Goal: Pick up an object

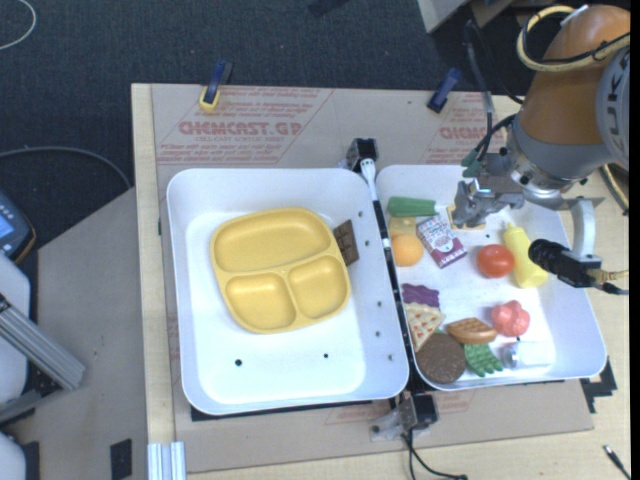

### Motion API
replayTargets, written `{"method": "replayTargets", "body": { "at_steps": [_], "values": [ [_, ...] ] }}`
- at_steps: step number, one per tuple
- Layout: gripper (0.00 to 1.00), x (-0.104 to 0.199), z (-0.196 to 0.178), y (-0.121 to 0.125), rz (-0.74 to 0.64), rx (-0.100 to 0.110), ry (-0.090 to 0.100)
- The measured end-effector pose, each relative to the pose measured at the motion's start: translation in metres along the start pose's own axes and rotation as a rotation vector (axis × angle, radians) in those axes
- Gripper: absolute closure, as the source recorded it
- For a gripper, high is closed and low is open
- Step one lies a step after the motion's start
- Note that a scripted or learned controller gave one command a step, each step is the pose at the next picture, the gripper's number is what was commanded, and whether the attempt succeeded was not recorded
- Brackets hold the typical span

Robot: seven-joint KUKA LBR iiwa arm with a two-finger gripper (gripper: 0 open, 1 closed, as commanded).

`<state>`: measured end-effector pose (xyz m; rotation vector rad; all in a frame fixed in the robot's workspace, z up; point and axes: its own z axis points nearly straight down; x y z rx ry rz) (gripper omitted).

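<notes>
Gripper point(470, 208) hangs upper right over the right bin point(585, 333), grip state impossible to tell, just beside the small carton point(441, 241) below-left, so centre squarely on it before descending.

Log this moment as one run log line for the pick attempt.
phase: approach | gripper: over right bin, beside milk carton | grasp: none seen | left bin: yellow tray

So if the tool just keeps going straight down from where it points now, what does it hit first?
Most likely the small red-and-white carton lying just below-left of the tool, or the bare floor of the right bin beside it. Height is hard to judge from this slanted view.
</notes>
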<state>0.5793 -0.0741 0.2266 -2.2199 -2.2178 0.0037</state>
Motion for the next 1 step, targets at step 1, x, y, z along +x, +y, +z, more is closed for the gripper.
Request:
{"method": "replayTargets", "body": {
  "at_steps": [1],
  "values": [
    [1.0,-0.0038,0.0069,0.0176,-0.002,-0.008,-0.003]
  ]
}}
